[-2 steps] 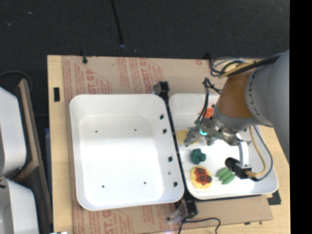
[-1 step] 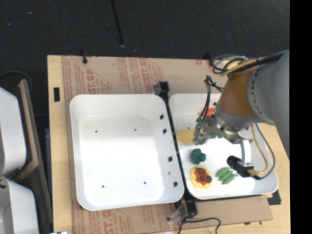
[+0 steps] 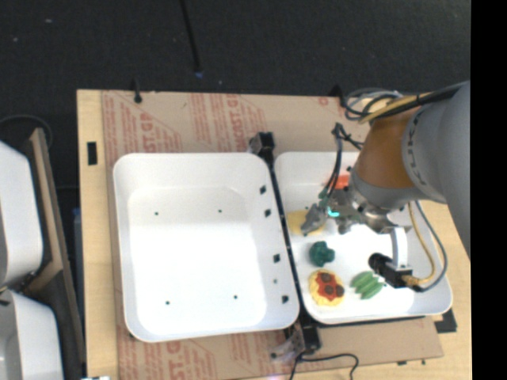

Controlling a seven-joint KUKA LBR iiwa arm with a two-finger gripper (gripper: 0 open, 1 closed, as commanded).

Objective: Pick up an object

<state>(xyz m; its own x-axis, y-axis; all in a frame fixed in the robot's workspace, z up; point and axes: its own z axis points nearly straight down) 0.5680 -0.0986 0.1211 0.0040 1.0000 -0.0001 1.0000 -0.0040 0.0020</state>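
The right bin (image 3: 305, 165) holds several small objects. A pale yellow piece (image 3: 296, 222) lies by its left wall, with a dark teal lump (image 3: 320, 253) just below it. A red-and-yellow disc (image 3: 326, 287) and a green piece (image 3: 366, 283) sit near the front wall. An orange bit (image 3: 341, 182) peeks out behind the arm. My gripper (image 3: 328, 217) hangs low over the bin's left half, right beside the yellow piece and above the teal lump. Nothing is visibly held.
The left bin (image 3: 127, 180) stands alongside, split from the right one by a black-clipped divider (image 3: 277, 228). The arm's grey and orange wrist (image 3: 396, 153) covers the right bin's back right. Cables (image 3: 424, 264) loop over the bin's right side.
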